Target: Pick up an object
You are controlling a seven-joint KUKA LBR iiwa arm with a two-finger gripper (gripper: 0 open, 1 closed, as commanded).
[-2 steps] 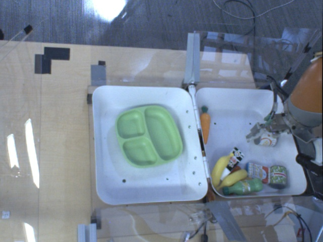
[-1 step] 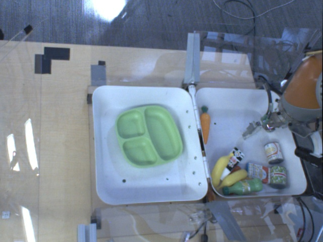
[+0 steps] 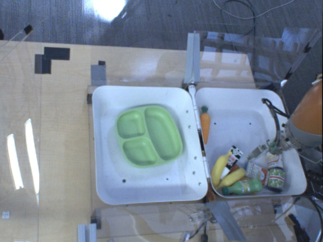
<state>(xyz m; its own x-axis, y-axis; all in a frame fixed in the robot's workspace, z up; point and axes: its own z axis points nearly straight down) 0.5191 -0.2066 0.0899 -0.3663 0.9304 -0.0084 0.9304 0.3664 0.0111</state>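
The right bin (image 3: 237,115) holds the loose objects. An orange carrot (image 3: 204,123) lies against its left wall. Clustered in the near corner are two yellow bananas (image 3: 221,168), a small black-and-white toy (image 3: 233,157), a green bottle (image 3: 245,187) lying on its side, a red-and-white packet (image 3: 256,172) and a small labelled bottle (image 3: 275,176). My gripper (image 3: 266,149) hangs low at the bin's right side, just above the packet and the small bottle. Nothing is visibly held in it.
The left bin (image 3: 103,135) carries a green divided plate (image 3: 149,134). A grey divider rail (image 3: 198,135) runs between the two bins. The arm's orange band (image 3: 308,117) sits at the right edge, with a black cable (image 3: 272,112) looping over the right bin.
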